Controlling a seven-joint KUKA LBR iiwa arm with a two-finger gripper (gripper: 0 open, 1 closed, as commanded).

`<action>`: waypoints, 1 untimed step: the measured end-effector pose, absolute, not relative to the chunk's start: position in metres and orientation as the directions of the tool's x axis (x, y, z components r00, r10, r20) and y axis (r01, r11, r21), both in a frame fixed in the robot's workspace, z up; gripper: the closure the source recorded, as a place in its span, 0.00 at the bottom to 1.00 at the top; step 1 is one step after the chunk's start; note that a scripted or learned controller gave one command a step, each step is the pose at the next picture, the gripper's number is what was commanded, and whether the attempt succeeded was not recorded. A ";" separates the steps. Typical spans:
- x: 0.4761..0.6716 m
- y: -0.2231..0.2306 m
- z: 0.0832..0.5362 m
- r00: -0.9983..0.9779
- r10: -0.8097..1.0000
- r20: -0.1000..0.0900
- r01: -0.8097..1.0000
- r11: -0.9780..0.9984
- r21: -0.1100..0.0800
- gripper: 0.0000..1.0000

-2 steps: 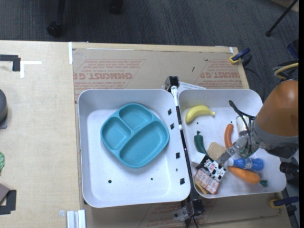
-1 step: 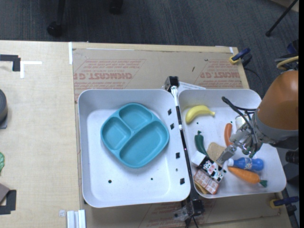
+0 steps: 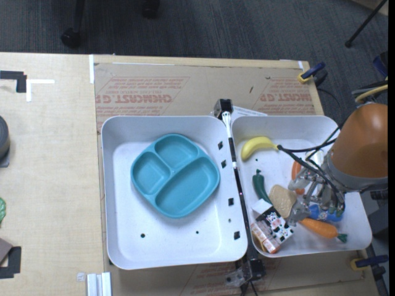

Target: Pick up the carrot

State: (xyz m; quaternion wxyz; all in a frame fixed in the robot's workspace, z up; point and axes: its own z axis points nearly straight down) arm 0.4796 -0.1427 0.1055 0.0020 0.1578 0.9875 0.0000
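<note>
Here the carrot (image 3: 320,228) is a short orange root tapering to a point, with a small green tuft at its right end; it lies almost level near the front right corner of the right bin (image 3: 321,126), close to the front wall. There is one carrot. The gripper (image 3: 307,206) hangs just above and left of it, over a blue item (image 3: 325,213) that touches the carrot's upper side; whether the jaws are parted or closed cannot be told, and nothing can be seen held between them. Two white bins sit side by side on the counter (image 3: 46,165). The left bin (image 3: 117,239) holds one teal plate (image 3: 176,175) with three compartments, lying at a slant near the bin's middle. The right bin also holds one banana (image 3: 257,146) near its back left corner, one green pepper (image 3: 260,186) along its left side, one tan slice of bread (image 3: 283,199) beside the pepper, and one small printed box (image 3: 272,229) at the front left corner, its writing too small to read. A cardboard sheet (image 3: 203,88) lies under the bins' back edges; red lettering on it is upside down and cannot be read with certainty.
</note>
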 end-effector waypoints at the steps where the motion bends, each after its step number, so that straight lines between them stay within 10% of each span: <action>1: 0.483 -0.112 0.103 -0.934 0.357 -0.019 0.357 0.934 -0.017 0.00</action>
